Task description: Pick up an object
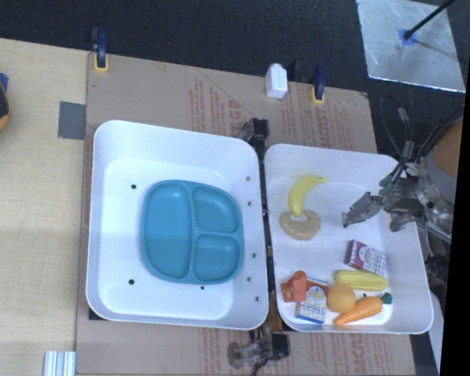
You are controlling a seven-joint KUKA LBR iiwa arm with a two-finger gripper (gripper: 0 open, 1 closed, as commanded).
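Camera view: grey two-finger gripper (363, 210) hovers above right white bin (348, 167), fingers apart, gripping nothing. Nearest object: small yellow plastic toy banana (302, 193), bin's upper left, touching beige ring (299, 225). Likely light, stiff, smooth; grasp across curved middle.

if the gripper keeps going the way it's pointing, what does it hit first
Probably the bare floor of the right bin. The gripper points left and downward; the beige piece and banana lie further along, though depth is unclear.
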